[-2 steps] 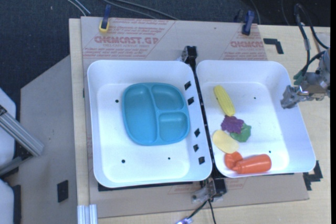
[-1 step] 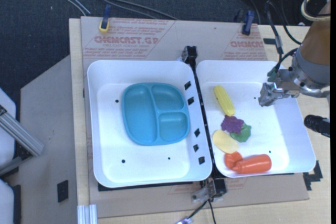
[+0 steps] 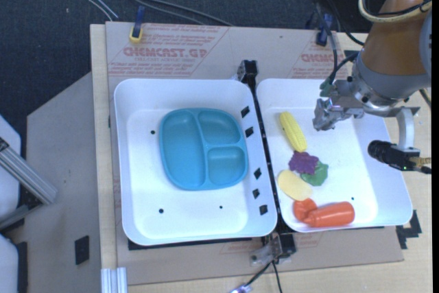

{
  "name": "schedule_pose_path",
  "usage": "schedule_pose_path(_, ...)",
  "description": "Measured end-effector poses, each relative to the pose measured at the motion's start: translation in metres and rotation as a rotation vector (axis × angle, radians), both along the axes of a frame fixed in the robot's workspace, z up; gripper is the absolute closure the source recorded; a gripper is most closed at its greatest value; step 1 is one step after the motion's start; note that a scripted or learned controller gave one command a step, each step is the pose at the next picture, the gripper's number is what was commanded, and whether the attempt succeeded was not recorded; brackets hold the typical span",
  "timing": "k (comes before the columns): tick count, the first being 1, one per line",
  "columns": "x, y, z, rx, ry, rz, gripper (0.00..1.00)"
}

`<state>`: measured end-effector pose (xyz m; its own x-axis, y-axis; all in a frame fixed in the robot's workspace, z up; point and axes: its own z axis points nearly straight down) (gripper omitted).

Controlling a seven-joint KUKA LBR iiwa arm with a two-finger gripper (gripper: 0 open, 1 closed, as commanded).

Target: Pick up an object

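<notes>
The corn (image 3: 293, 132), a small yellow cob, is the likeliest thing to be picked: it lies in the right bin (image 3: 384, 182) by the divider between the two bins, with its long axis running from far to near. The gripper (image 3: 326, 119) hangs just to its right and a little farther back, empty. Whether its fingers are spread or closed I cannot tell, since the wrist hides them from above.

Several things could spoil a grasp from here. The cob is rounded and narrow, so fingers that close along its length rather than across it would probably squeeze it out sideways. It lies near the bin's left wall, so a finger coming down on that side might strike the wall or the black divider fittings.

The rest of the toy food crowds the near left of the same bin. The purple grapes (image 3: 303, 162) touch a green piece (image 3: 317, 176), a yellow piece (image 3: 294, 185) lies just nearer, and the orange carrot (image 3: 330, 214) lies at the front edge. A descent that drifts nearward could land on two pieces at once and lift neither cleanly.

The left bin (image 3: 137, 168) holds only a blue divided plate (image 3: 204, 148), flat and hard to pinch
</notes>
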<state>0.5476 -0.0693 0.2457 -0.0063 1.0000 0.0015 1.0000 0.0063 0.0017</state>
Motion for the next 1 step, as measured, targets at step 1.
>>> schedule_pose_path(1, 0.0145, 0.047, 0.0048, 0.0, 0.0, 0.0, 1.0)
